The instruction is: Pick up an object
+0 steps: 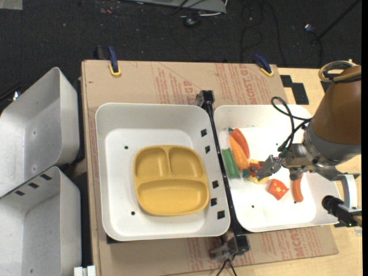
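The objects lie in the right bin [253, 223]: a carrot [240, 143] at its 10 o'clock, a green piece [230, 161] touching it, a red block [278, 189] near centre, an orange stick [296, 190] just at the block's 3 o'clock. The gripper [265, 169] hangs low between carrot and block; whether it is open or holds anything, I cannot tell. A yellow tray [171, 180] sits in the left bin [115, 154] on the tabletop [172, 79].

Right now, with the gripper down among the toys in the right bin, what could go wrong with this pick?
The gripper sits by a tight cluster: orange carrot-shaped toy, green stick-shaped toy. It may grab two or none. The small red block lies close and could get knocked aside.
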Available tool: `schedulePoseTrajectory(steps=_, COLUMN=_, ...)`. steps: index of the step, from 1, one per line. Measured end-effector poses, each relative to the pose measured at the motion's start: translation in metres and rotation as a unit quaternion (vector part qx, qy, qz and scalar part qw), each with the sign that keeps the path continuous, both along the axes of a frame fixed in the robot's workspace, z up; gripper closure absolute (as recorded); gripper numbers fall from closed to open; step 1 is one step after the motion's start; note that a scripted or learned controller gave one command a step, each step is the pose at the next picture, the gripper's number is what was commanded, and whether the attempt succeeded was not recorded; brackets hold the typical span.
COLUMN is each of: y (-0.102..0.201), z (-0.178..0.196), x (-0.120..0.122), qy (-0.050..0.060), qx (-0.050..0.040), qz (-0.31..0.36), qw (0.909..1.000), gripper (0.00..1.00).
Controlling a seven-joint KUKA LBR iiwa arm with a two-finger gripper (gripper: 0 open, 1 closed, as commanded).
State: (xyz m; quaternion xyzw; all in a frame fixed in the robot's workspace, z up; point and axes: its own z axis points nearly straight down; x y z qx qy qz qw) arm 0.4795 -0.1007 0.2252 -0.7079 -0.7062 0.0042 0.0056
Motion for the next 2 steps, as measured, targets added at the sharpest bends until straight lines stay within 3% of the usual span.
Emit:
schedulePoseTrajectory(steps=1, y=0.000, z=0.006, x=0.003, qy=-0.007, qx=-0.0010, qz=0.001, qw=1.0000, gripper=0.00)
schedulePoseTrajectory(steps=2, y=0.003, z=-0.058, x=0.001, qy=-0.003, qx=-0.0002, qz=0.000, qw=1.0000, gripper=0.00)
